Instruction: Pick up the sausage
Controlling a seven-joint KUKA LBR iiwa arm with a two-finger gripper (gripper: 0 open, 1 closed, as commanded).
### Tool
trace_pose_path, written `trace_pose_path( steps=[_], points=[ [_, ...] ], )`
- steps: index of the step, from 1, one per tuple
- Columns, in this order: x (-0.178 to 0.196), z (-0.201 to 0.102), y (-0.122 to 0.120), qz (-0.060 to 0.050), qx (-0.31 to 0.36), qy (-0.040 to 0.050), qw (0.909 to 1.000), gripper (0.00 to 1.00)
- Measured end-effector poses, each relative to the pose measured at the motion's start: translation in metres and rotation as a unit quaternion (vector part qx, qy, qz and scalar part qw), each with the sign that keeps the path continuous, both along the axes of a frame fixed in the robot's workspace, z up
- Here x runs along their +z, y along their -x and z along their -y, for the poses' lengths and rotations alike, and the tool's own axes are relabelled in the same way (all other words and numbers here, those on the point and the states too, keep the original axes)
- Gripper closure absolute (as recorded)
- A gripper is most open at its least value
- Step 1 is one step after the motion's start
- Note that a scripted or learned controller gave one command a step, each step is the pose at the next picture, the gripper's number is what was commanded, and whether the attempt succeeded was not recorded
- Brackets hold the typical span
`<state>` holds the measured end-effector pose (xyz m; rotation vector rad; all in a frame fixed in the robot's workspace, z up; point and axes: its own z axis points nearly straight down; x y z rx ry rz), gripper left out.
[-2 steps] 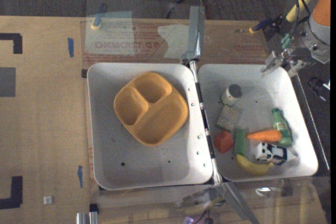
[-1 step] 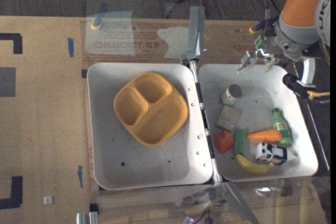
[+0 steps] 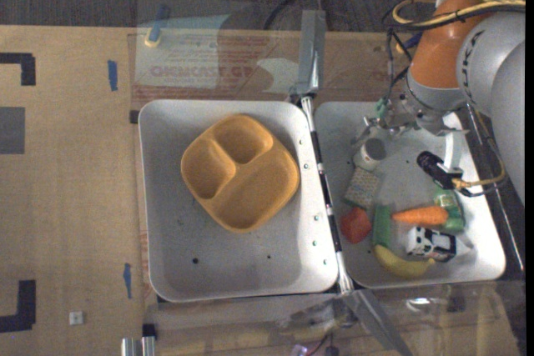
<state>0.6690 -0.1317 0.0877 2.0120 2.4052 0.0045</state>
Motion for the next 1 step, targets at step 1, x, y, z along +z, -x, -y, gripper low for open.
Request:
trace_pose_path(
  steps=[1],
  points=[
    [-0.0005,0.0,0.0002,0.0,0.0,-0.0001,1.0,0.0]
  ],
)
